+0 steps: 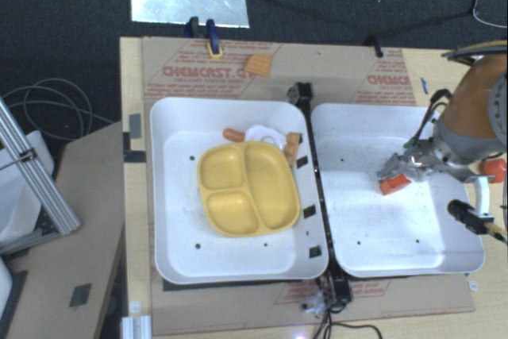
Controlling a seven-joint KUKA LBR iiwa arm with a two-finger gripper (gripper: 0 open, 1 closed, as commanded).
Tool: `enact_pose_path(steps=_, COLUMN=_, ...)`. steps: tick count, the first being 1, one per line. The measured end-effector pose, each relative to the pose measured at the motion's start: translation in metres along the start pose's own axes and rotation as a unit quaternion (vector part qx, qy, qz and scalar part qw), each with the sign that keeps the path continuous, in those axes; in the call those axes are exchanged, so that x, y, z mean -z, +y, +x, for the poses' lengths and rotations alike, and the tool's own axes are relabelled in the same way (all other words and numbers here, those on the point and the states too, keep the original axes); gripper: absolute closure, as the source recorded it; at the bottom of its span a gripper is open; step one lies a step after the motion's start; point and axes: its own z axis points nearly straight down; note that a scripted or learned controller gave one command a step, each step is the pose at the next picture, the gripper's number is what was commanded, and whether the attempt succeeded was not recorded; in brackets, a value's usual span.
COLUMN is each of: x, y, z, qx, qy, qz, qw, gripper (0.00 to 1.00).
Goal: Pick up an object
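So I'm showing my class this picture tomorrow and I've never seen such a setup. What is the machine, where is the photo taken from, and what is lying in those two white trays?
The photo comes from one fixed camera above a bench, looking down at a slant. The grey and orange shape at the right is a robot arm, which ends in a two-finger pincer. Its job is to pick up an object. The left bin holds a yellow divided plate, a small orange sausage-like piece, a tan piece and something white partly hidden behind the plate. In the right bin the pincer sits low, right by an orange-red object. Whether it actually grips that object is not clear from this picture.
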Motion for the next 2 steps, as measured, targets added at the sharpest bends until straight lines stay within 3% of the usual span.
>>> enact_pose_path(steps=1, x=0.0116, y=0.0023, z=-0.0005, qx=0.001, qy=-0.001, qz=-0.003, qw=1.0, gripper=1.0)
enact_pose_path(steps=2, x=0.0113, y=0.0022, z=-0.0004, qx=0.001, qy=-0.001, qz=-0.003, qw=1.0, gripper=0.0)
